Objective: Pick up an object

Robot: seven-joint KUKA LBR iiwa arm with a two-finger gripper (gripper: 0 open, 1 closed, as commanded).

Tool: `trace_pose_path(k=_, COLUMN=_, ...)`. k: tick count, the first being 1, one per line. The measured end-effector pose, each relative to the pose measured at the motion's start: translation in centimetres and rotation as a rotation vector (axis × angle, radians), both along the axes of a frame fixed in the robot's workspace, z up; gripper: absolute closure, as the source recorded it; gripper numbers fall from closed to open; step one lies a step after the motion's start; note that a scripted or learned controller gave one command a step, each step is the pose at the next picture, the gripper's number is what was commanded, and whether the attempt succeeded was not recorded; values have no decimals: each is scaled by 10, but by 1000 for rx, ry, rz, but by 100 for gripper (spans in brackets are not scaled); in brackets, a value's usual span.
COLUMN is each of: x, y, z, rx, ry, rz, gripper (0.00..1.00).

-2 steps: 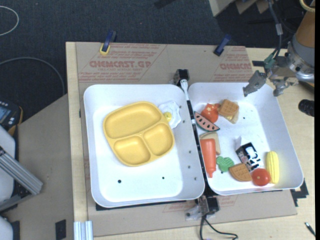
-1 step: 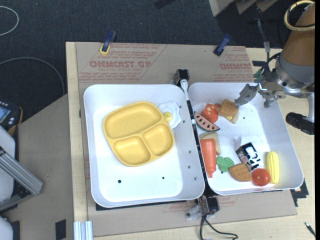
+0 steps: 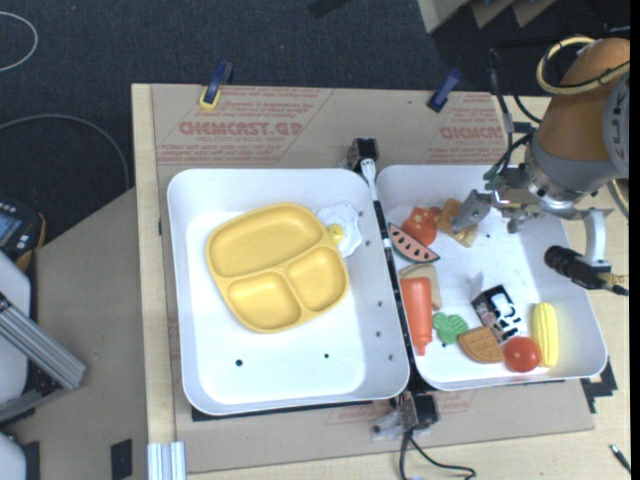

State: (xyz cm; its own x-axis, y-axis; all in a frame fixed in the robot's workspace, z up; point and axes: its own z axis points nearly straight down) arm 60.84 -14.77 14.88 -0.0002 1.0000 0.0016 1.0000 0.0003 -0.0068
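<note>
Nearest the camera, front of the right bin (image 3: 590, 363): tomato (image 3: 522, 354), corn cob (image 3: 545, 332), a brown bread-like slice (image 3: 481, 345), a green piece (image 3: 449, 326), and a black-and-white item (image 3: 497, 310) just behind them. The carrot (image 3: 417, 312) lies along the bin's left wall.

Mid bin: bare white floor, then watermelon slice (image 3: 411, 245) and a red piece (image 3: 421, 227) at the left. An orange-tan piece (image 3: 452, 211) sits just beside the gripper.

Left bin (image 3: 190, 298): yellow divided plate (image 3: 277, 266) with a fried egg (image 3: 338, 226) touching its far right edge. Not reachable without a long traverse.

Gripper (image 3: 470, 215) is at the far side of the right bin, low, near the orange-tan piece. Can't tell the finger opening from this angle, and nothing is visibly held.

Step, my read: approach/descent over the far-left cluster, grasp not yet made. No object is off the floor.

Next move needs: centre over one item, probably the orange-tan or red piece, and keep clear of the neighbours since they're packed close. Risk is nudging the watermelon slice or pinching two items at once. Confirm the lift visually.
</note>
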Motion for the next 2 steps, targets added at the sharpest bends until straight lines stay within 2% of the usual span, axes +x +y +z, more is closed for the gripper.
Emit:
trace_pose_path(k=1, x=-6, y=-3, z=-62, rx=0, ry=1, rz=-1, gripper=0)
trace_pose_path(k=2, x=-7, y=-3, z=-64, rx=-1, ry=-4, rz=-1, gripper=0)
